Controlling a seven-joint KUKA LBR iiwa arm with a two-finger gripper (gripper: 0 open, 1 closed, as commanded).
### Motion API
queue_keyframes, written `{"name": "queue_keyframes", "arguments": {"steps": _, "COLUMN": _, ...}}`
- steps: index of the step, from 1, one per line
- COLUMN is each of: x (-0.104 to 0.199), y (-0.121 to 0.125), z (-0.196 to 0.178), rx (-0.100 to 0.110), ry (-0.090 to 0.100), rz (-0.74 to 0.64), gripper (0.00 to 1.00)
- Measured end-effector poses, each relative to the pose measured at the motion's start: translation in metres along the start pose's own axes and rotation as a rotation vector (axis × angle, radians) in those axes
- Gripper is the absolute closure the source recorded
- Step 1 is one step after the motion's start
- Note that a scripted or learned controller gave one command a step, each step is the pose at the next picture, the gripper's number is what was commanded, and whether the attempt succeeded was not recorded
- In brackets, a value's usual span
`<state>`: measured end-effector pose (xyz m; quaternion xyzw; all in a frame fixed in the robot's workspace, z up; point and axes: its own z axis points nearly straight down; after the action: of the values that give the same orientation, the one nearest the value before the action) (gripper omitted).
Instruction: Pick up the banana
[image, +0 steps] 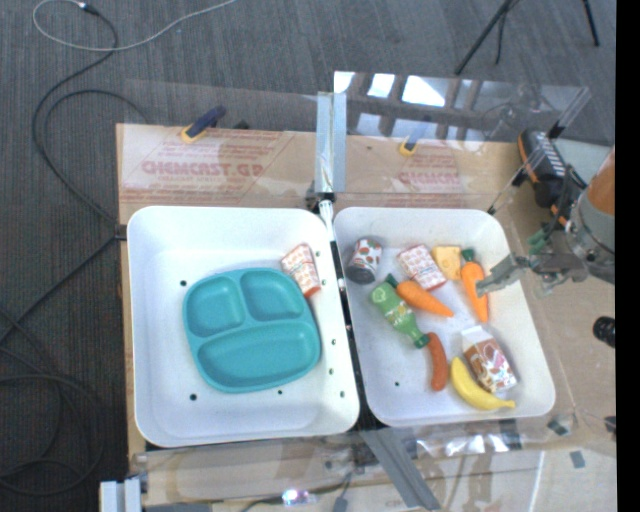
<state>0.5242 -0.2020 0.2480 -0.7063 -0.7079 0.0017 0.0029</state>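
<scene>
- Camera view showed the curved yellow plastic banana (478, 389) lying in the near right corner of the shallow white right-hand bin (522, 330), close to the bin's front wall.
- A small printed red-and-white snack packet (490, 364) lay on top of the banana's upper side, touching it; a descent aimed at the banana's middle could have closed on the packet instead or dragged both.
- A reddish-brown toy sausage (438, 361) stood just beside the banana's left end, so a grasp taken there risked nudging it or catching it between the fingers.
- The grey two-finger gripper (497, 279) hovered over the right side of the same bin, near an orange toy carrot (474, 291) and well apart from the banana; it held nothing. Its fingers appeared slightly spread, though the view was too small to be sure.
- From there the arm would have needed to travel toward the front of the bin. A low path could have swept the carrot, or a second orange carrot (424, 297) and a green toy bottle (397, 312) toward the middle.
- The banana's nearness to the corner wall left little room for a finger on its outer side; a finger might have struck the rim, or the smooth curved fruit might have slipped out on closing.
- The turquoise divided plastic tray (252, 328) in the left-hand white bin (160, 300) lay clear of any likely path.
</scene>
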Motion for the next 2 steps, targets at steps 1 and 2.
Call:
{"name": "queue_keyframes", "arguments": {"steps": 1, "x": 0.000, "y": -0.037, "z": 0.138, "rx": -0.001, "ry": 0.001, "rz": 0.028, "gripper": 0.00}}
{"name": "queue_keyframes", "arguments": {"steps": 2, "x": 0.049, "y": -0.031, "z": 0.152, "rx": -0.041, "ry": -0.022, "rz": 0.179, "gripper": 0.00}}
